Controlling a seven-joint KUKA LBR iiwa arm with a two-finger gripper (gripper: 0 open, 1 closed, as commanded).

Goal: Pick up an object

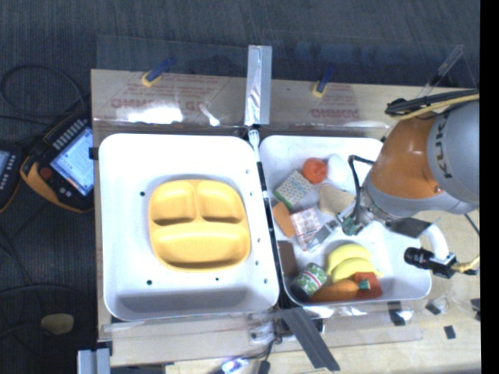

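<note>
Banana (348,259) lay just below-right of gripper (348,226), long axis running left-right across right bin (405,287). Gripper low over clutter; grip state could not be told.

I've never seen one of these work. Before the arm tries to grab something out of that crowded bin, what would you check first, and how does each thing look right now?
1. Arm is over the bin with the objects: ok. The gripper sits low in the right bin.
2. Something within reach of it: ok. The bananas lie just below it, a patterned packet to its left.
3. Fingers open and ready: cannot tell. The wrist hides them.
4. Already holding anything: cannot tell from this angle.
5. Room to close on one item alone: not ok. Can, carrot and bananas crowd together.
6. Left bin ready for a drop: ok. It holds a yellow tray with bare floor around it.
</note>
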